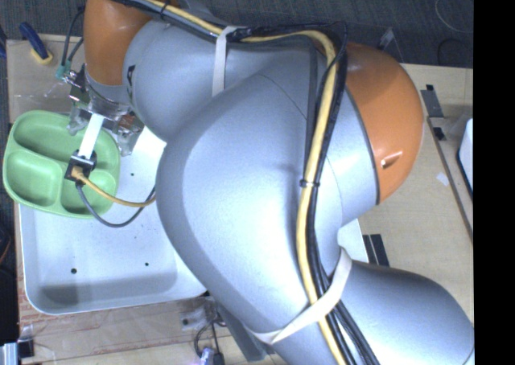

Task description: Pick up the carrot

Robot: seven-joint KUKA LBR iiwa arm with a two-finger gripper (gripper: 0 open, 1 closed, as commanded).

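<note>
- Grey arm (265, 186) spread across most of the white bin (96, 275)
- Claw (96, 126) above a green divided dish (40, 162); opening impossible to tell
- Carrot unseen

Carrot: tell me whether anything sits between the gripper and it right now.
No carrot is visible, so that can't be settled. The gripper hangs over a green divided dish at the left end of the white bin, and the arm covers most of the bench. If a carrot is under the gripper or arm, it is hidden.
</note>
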